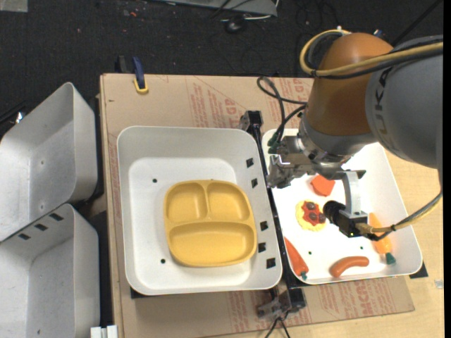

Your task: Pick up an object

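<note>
Arm: the grey arm (416, 97) reaches in from the right and bends down over the near-left part of the right bin (320, 248); its orange band (349, 83) is uppermost, facing the camera.
Wrist: points steeply down, close to the divide between the two bins.
Gripper: the gripper (285, 166) sits low under the wrist, above the right bin's upper left corner and mostly covered by the arm.
Grip state: cannot be made out from this angle, and nothing is seen held.
Orange wedge toy (323, 184): lies on the right bin's floor just beside the wrist, on its near side.
Toy pizza slice (309, 215): yellow with red spots, below the wedge and apart from it.
Toy sausage (349, 265): near the bin's front wall.
Red-orange tapered toy (296, 256): lies along the bin's left wall.
Toy carrot (381, 244): orange with a green end, near the right wall.
Left bin (134, 210): holds a yellow divided plate (210, 222), lying flat in its middle.
</note>
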`<action>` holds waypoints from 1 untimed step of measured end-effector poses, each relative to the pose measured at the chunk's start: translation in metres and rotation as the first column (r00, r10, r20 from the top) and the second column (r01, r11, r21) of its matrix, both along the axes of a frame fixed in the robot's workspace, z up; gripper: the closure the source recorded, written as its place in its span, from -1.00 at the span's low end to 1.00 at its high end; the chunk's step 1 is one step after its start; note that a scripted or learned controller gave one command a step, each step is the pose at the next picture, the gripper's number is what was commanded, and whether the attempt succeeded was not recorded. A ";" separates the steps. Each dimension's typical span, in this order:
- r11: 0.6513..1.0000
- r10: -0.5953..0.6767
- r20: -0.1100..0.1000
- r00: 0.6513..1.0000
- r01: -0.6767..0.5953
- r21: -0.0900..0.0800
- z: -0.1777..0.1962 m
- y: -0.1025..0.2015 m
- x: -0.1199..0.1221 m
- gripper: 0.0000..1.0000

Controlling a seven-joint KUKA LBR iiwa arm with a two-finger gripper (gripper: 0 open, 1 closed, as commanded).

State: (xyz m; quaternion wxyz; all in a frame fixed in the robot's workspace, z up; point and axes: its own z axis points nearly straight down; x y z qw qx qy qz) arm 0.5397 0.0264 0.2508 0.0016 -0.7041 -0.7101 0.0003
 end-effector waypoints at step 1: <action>1.000 0.001 0.000 1.000 -0.001 0.000 -0.004 0.063 -0.014 1.00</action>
